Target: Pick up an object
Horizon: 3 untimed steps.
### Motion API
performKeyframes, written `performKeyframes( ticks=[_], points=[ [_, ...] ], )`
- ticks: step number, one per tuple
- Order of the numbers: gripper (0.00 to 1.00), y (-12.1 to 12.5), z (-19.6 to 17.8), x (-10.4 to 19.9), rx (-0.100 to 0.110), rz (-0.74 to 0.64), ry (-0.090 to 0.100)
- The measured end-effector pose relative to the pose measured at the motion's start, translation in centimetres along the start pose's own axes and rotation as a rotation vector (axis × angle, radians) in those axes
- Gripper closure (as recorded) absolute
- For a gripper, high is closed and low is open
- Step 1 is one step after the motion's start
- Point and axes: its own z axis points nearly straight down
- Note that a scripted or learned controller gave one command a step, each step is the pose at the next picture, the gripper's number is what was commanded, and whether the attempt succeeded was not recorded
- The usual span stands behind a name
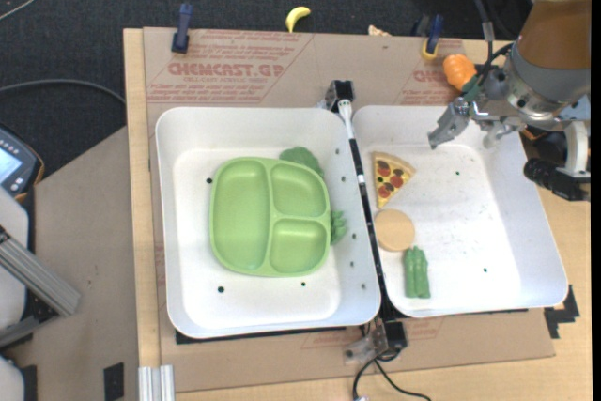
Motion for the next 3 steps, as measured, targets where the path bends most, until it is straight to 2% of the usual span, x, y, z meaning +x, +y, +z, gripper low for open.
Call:
performKeyframes(
  ticks=[1,2,3],
  points=[
    [0.0,-5.5,-6.0,1.3,0.001,0.001,0.001],
    [0.0,-9.3,-8.9,9.0,0.002,-0.005,0.002],
    [0.0,-12.4,-11.5,6.2,-0.003,0.003,-0.001]
  ],
)
